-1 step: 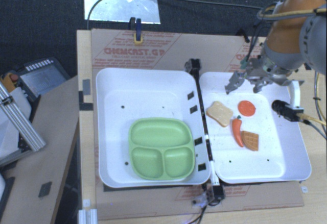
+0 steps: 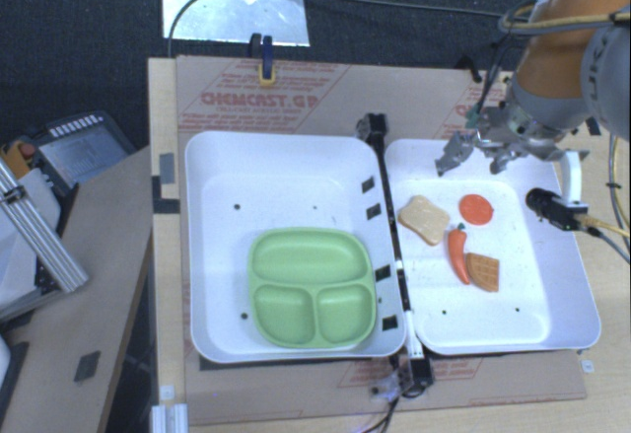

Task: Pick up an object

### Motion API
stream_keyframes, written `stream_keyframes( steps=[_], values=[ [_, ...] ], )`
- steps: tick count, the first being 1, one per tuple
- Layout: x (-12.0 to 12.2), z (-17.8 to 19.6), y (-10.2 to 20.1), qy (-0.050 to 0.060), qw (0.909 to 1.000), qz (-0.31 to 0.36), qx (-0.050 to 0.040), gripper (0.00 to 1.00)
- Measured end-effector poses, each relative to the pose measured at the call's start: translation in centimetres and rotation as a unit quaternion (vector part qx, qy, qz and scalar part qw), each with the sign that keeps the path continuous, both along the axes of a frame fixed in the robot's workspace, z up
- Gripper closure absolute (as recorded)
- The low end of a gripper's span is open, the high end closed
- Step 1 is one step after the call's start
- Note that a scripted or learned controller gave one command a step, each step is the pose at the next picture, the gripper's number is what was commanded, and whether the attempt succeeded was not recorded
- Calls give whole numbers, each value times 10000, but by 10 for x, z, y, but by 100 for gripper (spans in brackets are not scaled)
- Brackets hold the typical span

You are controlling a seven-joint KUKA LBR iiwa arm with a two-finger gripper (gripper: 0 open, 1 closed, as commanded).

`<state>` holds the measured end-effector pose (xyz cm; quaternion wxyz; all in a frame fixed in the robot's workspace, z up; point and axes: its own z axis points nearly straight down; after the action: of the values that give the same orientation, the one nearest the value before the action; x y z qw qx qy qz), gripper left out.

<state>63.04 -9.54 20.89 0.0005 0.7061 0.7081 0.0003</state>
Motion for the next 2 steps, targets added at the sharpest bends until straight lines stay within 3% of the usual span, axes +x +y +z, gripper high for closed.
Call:
stream_keyframes(
  steps=[2],
  values=[
    [6, -102, 3, 14, 10000, -2, 1, 0]
  ],
)
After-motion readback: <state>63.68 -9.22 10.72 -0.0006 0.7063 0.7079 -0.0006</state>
